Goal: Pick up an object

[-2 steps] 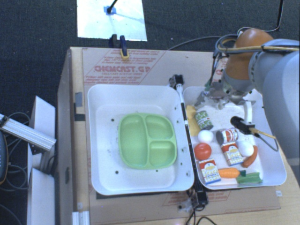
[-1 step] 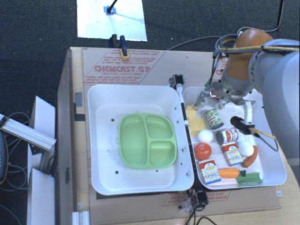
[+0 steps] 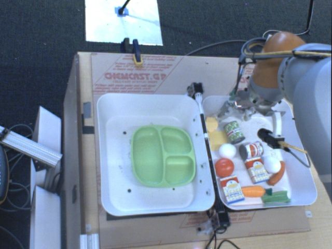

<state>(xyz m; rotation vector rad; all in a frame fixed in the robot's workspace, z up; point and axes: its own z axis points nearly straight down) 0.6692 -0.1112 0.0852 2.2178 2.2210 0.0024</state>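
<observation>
The green-labelled can [image 3: 235, 131] is seen just at 6 o'clock of the gripper [image 3: 239, 108]; its grip state cannot be told.

My right bin [image 3: 306, 187] is crowded: green-labelled can [image 3: 234, 131], red can [image 3: 251, 150], eggs [image 3: 226, 150], tomato [image 3: 224, 167] and cartons [image 3: 232, 189] sit close together. The left bin [image 3: 114, 139] offers open floor around its green divided plate [image 3: 163, 155].

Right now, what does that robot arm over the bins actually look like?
The arm is a thick, rounded tube of smooth grey. Above the wrist sits a bulging orange band. Thin cables loop around that joint, and a slim rod crosses it. Below hangs the gripper, a small grey metal assembly with thin parts, too small to make out further.
</observation>
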